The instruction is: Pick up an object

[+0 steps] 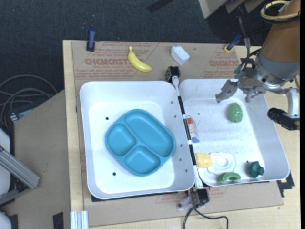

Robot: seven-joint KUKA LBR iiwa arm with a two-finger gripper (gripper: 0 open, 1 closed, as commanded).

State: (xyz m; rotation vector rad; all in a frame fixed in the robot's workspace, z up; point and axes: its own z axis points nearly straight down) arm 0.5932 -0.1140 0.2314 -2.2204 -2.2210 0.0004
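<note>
The gripper hangs with fingers spread wide and holding nothing, just above the green object (a likely target) lying in the right bin. Judging by this, nothing is picked yet; descent and closing remain.

Banana and white block are lying on cardboard behind bins; cables are coiling at left.

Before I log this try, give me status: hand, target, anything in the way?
Hand open, nothing between its fingers. Green object lies just below it in the right bin, untouched. Nothing in the way.
</note>
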